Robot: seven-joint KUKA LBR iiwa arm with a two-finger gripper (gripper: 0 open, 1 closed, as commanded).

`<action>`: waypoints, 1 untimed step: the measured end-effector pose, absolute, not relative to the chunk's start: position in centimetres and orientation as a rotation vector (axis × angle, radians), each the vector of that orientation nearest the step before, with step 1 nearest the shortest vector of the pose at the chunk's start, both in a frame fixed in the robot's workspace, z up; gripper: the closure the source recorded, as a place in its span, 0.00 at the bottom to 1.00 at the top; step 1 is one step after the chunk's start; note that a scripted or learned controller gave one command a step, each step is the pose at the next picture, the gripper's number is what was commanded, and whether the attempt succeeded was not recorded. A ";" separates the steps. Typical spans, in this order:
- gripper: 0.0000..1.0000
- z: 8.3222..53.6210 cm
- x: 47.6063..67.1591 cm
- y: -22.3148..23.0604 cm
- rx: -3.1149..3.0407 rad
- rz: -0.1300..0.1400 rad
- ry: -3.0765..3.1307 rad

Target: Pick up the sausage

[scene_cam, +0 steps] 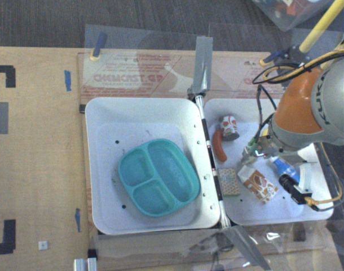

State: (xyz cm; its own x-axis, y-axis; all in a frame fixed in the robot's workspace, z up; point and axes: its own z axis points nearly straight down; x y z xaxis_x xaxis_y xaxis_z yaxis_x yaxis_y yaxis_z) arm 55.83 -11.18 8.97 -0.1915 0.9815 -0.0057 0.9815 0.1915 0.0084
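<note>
Lying in the right bin [307, 216], the sausage [219, 145]; tool [252, 153] grip seemingly unreadable.

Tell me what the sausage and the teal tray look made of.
Sausage: probably smooth plastic or rubber, a toy; its orange-red surface looks even, with a slight sheen. Tray: likely moulded hard plastic, semi-matt; one uniform teal piece with rounded, raised dividers.

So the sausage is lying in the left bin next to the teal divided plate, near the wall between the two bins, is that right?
Not quite. The camera view shows the sausage in the right bin, not the left. It does lie near the wall between the two bins, just below a small can. The teal divided plate sits alone in the left bin.
</note>
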 end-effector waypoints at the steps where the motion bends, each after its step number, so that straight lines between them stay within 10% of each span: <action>1: 1.00 8.9 56.1 -14.9 1.833 0.009 2.537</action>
